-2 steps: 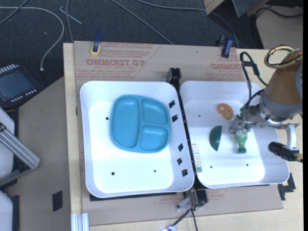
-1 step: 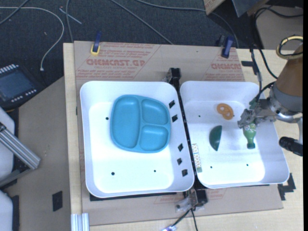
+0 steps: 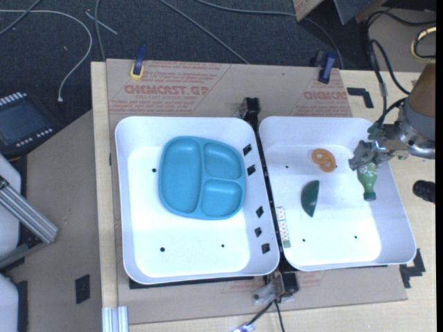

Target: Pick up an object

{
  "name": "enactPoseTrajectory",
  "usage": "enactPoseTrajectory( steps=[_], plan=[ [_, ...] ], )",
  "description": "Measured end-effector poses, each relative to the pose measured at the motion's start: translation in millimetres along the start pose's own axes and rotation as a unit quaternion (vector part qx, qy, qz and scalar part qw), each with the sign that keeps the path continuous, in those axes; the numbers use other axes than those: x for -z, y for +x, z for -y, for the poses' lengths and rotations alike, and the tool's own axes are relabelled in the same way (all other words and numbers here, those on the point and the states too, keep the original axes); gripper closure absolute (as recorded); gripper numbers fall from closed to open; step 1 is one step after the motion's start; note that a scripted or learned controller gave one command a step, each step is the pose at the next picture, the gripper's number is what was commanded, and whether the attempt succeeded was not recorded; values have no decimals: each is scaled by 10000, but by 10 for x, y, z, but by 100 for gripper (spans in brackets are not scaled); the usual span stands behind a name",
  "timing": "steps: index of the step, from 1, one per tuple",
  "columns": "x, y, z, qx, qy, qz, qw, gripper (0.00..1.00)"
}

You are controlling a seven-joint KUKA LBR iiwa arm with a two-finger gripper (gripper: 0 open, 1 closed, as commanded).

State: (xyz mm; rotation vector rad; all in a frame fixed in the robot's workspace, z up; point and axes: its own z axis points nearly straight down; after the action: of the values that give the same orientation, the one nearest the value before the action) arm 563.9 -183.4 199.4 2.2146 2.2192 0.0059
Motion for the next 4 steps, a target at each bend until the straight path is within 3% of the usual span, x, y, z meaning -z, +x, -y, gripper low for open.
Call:
enactPoseTrajectory(
  steps=[1,4],
  plan=[
    [426,-2,-16,-3,7,0,10000,100],
    [225,1473,-317,18,28,-20,10000,100]
  ],
)
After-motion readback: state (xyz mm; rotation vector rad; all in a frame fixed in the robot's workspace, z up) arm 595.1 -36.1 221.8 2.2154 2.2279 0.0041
